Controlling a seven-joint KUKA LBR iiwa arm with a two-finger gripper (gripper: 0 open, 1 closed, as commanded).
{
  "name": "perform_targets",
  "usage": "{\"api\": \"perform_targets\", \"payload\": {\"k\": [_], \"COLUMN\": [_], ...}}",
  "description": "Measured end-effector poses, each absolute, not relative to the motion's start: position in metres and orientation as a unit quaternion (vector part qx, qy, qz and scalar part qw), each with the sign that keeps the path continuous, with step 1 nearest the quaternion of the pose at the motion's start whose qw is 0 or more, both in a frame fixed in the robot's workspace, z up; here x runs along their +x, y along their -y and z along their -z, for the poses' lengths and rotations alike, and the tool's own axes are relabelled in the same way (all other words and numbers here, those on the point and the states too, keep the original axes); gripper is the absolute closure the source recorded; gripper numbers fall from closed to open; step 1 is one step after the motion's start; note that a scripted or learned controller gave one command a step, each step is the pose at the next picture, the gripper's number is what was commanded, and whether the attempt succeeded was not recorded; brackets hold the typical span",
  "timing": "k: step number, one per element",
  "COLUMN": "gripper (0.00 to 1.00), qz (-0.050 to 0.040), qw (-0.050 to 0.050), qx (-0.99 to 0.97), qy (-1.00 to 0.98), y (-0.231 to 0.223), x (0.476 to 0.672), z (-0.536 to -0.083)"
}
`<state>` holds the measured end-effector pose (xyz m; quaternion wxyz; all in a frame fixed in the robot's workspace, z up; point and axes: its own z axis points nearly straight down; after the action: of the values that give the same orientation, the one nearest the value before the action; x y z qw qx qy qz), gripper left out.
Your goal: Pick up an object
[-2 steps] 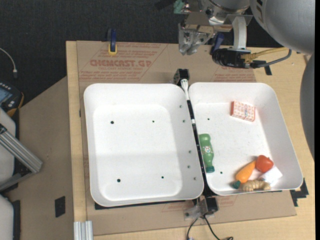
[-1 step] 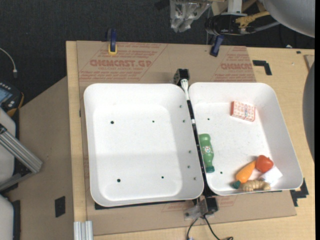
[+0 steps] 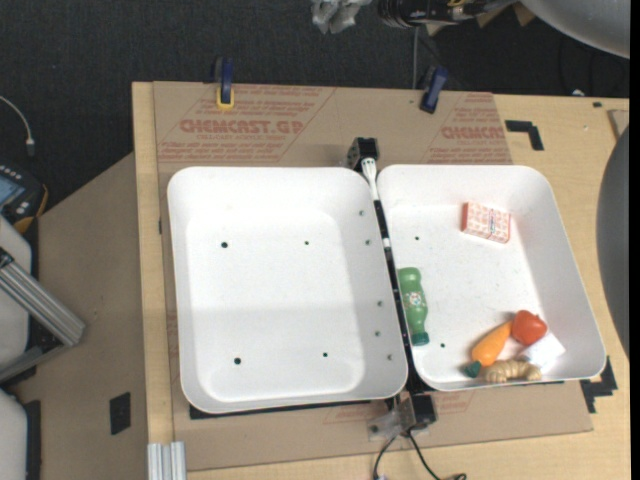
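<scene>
The right bin (image 3: 560,258) holds several small objects. A pink patterned box (image 3: 486,222) lies near its back. A green bottle (image 3: 412,305) rests against its left wall. In the front right corner an orange carrot-like toy (image 3: 490,345), a red toy (image 3: 528,326) and a knobbly beige piece (image 3: 510,372) lie close together, by a white card (image 3: 547,348). My gripper (image 3: 341,1) hangs at the top edge of the view, beyond the bins and well away from all the objects. It looks blurred, and nothing shows in it.
The left bin (image 3: 200,268) stands beside the right one on a cardboard sheet (image 3: 300,113) held by two blue clamps (image 3: 224,80). The grey arm (image 3: 575,3) fills the top right corner. Metal rails (image 3: 35,303) sit at the left.
</scene>
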<state>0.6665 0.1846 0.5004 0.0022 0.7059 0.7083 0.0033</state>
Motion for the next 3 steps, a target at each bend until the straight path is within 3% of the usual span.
{"api": "perform_targets", "payload": {"k": [1,3], "gripper": [1.00,1.00], "qz": [-0.0029,0.0016], "qw": [0.002,-0.001], "qx": [0.706,0.707], "qy": [-0.708,-0.707], "y": [-0.226,-0.224], "x": [0.639,0.595], "z": [-0.537,-0.535]}}
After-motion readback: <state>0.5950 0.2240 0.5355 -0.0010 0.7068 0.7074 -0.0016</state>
